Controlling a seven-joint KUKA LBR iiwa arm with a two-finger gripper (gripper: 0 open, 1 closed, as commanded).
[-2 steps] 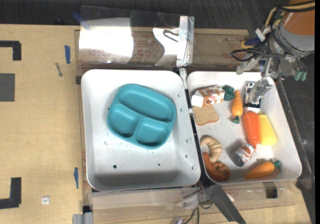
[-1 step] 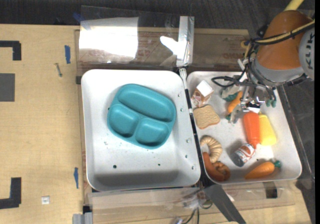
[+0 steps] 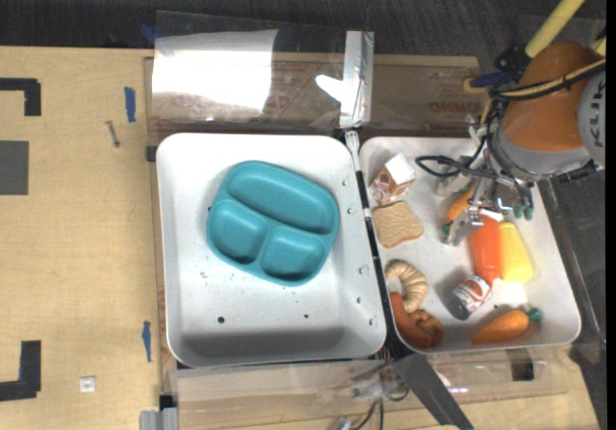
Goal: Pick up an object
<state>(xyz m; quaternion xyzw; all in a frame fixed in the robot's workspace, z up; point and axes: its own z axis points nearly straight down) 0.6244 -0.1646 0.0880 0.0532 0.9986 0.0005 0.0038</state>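
The teal divided tray (image 3: 272, 219) looks like smooth, matt plastic, lying in a glossy white plastic bin (image 3: 183, 255). At three o'clock, the orange bottle (image 3: 487, 247) and yellow piece (image 3: 515, 253) shine like plastic; the bench (image 3: 67, 226) looks like matt board.

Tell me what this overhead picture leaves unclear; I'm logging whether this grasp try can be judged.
- Gripper, camera view: the wrist and cables above cover its fingers, so a hold on anything cannot be judged.
- Orange item by the gripper: mostly covered by it, so its kind is unclear.
- Small can: label too small to read.
- Reddish item: blurred against the right bin rim.
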